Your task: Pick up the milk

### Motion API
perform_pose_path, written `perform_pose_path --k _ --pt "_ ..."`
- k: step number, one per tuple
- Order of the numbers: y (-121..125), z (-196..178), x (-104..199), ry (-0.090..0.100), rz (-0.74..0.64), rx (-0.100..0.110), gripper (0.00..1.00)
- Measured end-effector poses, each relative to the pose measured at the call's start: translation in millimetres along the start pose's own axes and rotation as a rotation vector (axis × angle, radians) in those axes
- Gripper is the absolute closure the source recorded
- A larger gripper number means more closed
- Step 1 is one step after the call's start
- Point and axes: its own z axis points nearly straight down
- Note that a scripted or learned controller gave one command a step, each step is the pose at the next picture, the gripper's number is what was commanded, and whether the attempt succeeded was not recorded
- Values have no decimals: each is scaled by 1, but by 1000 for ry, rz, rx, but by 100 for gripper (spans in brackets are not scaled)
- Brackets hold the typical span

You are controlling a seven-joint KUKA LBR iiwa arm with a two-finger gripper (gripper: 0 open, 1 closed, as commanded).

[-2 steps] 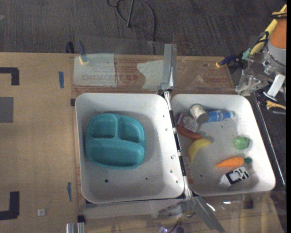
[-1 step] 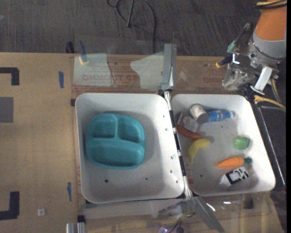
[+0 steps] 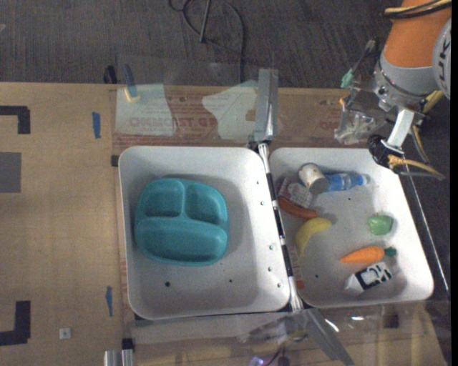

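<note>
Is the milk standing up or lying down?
Lying down. The milk rests on its side on the right bin's floor, just below the carrot, near the front edge.

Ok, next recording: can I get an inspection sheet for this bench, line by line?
Surface: two shallow white bins side by side, left bin and right bin, on a tan bench.
Job's things: small white-and-black milk carton lying near the right bin's front edge, untouched.
Clutter: teal divided plastic plate in the left bin; in the right bin, orange carrot, yellow banana, green round item, clear plastic bottle, small can.
Grippers: tool above the right bin's far edge, away from the carton; finger state unclear.
Cables: dark cable on the floor.
Surroundings: blue tape marks on the bench.
</note>
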Motion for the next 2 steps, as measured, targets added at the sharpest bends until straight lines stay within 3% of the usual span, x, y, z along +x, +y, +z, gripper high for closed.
perform_pose_path --k 1,2 --pt "-4 -5 18 0 480 -1 100" --pt "-39 18 70 -2 811 5 100"
